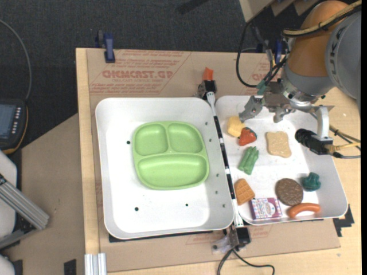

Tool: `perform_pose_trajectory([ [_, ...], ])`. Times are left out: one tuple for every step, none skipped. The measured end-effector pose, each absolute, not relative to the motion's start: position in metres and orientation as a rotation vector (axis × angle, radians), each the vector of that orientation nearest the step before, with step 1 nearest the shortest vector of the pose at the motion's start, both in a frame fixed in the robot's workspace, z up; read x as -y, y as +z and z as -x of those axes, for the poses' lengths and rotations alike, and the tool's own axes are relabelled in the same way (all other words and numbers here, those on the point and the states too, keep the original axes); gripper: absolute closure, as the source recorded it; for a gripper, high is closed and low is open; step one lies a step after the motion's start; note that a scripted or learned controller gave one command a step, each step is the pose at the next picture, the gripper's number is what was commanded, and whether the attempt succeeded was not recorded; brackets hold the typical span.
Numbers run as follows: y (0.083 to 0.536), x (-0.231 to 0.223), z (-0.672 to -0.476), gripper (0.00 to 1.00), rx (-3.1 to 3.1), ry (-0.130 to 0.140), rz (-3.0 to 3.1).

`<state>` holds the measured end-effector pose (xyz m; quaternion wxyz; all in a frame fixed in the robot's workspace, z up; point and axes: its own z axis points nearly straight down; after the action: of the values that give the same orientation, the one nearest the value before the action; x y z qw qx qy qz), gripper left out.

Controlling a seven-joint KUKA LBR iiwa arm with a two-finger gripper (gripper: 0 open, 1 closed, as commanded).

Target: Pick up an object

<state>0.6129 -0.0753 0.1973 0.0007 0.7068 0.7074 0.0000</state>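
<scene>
While the arm sits at the upper right of the frame, its gripper [265, 110] hangs over the top edge of the right bin [338, 182] with both fingers spread apart and nothing between them, so no pick yet. Looks to me like we're at the approach step, hovering and lining up.

All the candidates are in that right bin: a yellow piece [234, 126] and a red strawberry-looking thing [248, 136] touching each other just below the gripper's left finger, a tan bread slice [278, 144] just below the right finger, a green pickle-ish veggie [249, 160] lower down, then an orange cracker [243, 191], a brown round patty [289, 191], a pink and white box [265, 208], an orange sausage [303, 210] and a dark teal lump [311, 181] toward the bottom right. The left bin [109, 153] holds a green divided plate [170, 154].

My guess for the next move: drop straight down on whatever's nearest, probably the bread or the yellow/red pair, then close. The pair being jammed together could make a clean grab tricky, and the bread lies flat, so the fingers need to get low around its edges.
</scene>
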Motion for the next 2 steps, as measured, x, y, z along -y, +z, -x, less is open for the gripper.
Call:
perform_pose_trajectory([
  [0.12,0.095,-0.597,0.0,-2.223,-0.009,-2.229],
  [0.085,0.116,-0.595,0.0,-2.22,0.003,-2.222],
])
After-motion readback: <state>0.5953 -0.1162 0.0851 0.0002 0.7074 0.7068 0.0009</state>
